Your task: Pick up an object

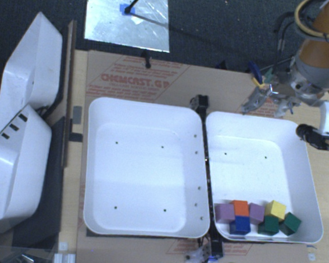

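Seven blocks [256, 217] well apart from gripper [268, 102]

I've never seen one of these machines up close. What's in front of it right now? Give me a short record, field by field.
arm: grey with an orange band, reaching in from the right, above the right bin's far edge
gripper: hovering over the bench beyond the right bin, holding nothing visible
blocks: clustered at the right bin's near edge: two purple, orange, blue, yellow, two green
left bin: white, shallow
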Action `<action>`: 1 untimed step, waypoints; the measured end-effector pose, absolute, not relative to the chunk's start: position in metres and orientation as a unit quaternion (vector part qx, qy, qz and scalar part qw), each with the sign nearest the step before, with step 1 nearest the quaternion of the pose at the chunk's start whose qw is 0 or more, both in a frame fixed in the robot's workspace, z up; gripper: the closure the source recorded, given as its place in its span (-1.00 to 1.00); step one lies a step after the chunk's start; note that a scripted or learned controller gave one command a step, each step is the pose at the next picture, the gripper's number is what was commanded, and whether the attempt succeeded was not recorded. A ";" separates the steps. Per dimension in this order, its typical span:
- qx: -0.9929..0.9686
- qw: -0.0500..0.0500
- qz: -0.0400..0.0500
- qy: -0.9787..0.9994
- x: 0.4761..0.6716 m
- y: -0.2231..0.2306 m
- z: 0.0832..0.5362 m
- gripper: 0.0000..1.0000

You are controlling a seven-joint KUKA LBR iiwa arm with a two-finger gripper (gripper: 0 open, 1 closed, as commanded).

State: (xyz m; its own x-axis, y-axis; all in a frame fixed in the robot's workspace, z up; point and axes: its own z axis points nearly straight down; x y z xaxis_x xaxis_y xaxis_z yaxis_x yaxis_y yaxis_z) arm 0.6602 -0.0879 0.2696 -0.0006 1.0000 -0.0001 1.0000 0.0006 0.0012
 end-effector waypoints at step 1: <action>0.707 0.001 0.001 0.708 0.661 -0.088 0.280 1.00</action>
